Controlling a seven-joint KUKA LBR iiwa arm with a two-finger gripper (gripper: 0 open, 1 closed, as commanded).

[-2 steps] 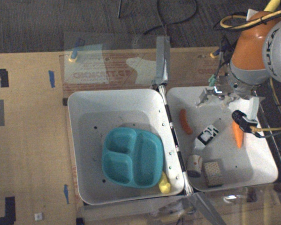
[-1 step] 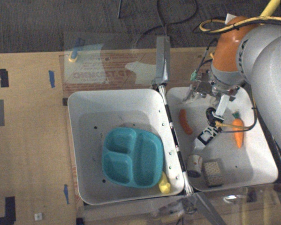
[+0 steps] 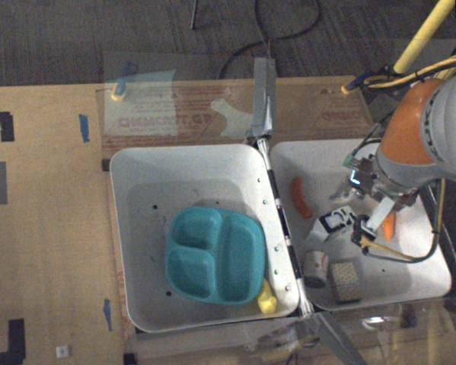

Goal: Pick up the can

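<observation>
Approach stage; can not yet grasped.
Can [image 3: 316,268] is seen lying by the right bin's [image 3: 424,282] near-left corner; gripper [image 3: 344,221] hangs just above-right, opening state cannot be told. A descent onto it is needed next.

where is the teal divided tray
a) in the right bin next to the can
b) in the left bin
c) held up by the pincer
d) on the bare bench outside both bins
b: the teal divided tray lies flat on the floor of the left bin, with a small yellow object at its lower right edge.
</observation>
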